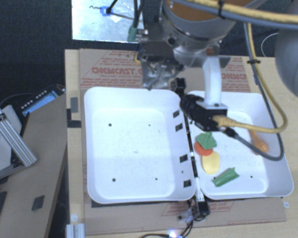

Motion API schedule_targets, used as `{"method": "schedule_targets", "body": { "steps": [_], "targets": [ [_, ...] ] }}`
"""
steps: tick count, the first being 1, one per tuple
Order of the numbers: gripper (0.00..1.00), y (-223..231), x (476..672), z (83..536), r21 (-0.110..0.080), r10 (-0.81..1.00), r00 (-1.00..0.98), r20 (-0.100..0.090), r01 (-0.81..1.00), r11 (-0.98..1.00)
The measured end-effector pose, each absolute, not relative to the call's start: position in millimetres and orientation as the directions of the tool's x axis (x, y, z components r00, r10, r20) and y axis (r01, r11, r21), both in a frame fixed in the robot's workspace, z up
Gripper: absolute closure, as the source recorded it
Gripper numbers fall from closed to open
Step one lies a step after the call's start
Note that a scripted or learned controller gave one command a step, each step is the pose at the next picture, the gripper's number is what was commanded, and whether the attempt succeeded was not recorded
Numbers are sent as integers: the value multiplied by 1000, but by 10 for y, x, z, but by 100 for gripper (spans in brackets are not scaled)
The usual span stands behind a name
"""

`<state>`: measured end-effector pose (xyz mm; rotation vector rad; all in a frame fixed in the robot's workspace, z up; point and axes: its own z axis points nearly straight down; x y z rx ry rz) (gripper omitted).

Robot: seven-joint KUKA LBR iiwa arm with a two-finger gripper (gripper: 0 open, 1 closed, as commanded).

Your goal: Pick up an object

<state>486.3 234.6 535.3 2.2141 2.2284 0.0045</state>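
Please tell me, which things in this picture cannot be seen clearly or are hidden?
- Tool, camera view: blurred against the cardboard, so its state cannot be read.
- Orange object in the right bin: partly covered by the yellow cable and grey hose; its shape is unclear.
- Red piece: partly under the green piece.
- Right bin's far corner: hidden by the arm's black fitting.

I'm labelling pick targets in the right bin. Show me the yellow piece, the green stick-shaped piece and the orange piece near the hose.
yellow piece (211,163), camera view, its middle.
green stick-shaped piece (225,177), camera view, mid-length.
orange piece (260,143), camera view, its visible part beside the hose.
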Motion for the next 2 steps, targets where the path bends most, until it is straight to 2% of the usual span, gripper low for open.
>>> {"method": "schedule_targets", "body": {
  "steps": [2],
  "targets": [
    [100, 2346, 4862, 5348, 1, 1000, -7, 1, 1000, 7]
  ]
}}
